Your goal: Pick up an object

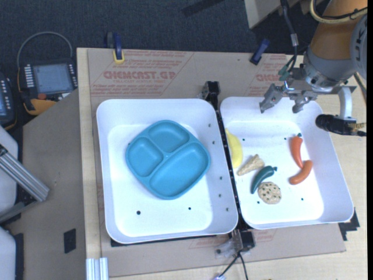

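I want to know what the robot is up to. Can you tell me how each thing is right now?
Gripper: open, holding nothing, above the right bin's far edge.
Blue plate: flat in the left bin.
Banana: against the right bin's left wall.
Wedge: lying beside the banana.
Green pepper: lying flat.
Cookie: lying flat.
Red pepper: lying flat.
Sausage: lying flat.

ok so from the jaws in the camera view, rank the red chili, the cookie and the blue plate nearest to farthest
From the gripper at the far edge of the right bin:
1. red chili, right bin, just below the gripper toward the right side
2. cookie, right bin, near its front
3. blue plate, in the left bin, across the divider
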Available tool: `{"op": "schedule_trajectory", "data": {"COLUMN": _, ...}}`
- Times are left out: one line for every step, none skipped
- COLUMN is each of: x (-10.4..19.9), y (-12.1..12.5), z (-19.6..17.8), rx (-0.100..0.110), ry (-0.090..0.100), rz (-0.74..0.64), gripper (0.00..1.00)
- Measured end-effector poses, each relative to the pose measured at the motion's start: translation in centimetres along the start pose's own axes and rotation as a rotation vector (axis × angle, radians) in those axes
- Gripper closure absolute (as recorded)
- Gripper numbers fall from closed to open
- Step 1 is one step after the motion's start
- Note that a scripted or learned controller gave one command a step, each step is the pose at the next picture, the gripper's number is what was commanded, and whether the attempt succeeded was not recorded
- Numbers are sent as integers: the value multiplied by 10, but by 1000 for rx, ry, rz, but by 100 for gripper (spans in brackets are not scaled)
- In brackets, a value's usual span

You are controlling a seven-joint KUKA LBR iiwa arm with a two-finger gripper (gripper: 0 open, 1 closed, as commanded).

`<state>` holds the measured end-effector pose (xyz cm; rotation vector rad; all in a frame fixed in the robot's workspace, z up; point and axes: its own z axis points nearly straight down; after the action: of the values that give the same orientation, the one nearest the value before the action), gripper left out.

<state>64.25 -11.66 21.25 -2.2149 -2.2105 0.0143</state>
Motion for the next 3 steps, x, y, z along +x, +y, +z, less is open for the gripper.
{"op": "schedule_trajectory", "data": {"x": 0, "y": 3, "z": -8, "rx": -14, "ry": -2, "rz": -2, "gripper": 0}}
{"op": "schedule_trajectory", "data": {"x": 10, "y": 7, "z": 43, "rx": -9, "ry": -1, "rz": -4, "gripper": 0}}
{"op": "schedule_trajectory", "data": {"x": 11, "y": 3, "z": 84, "rx": -13, "ry": -2, "rz": -2, "gripper": 0}}
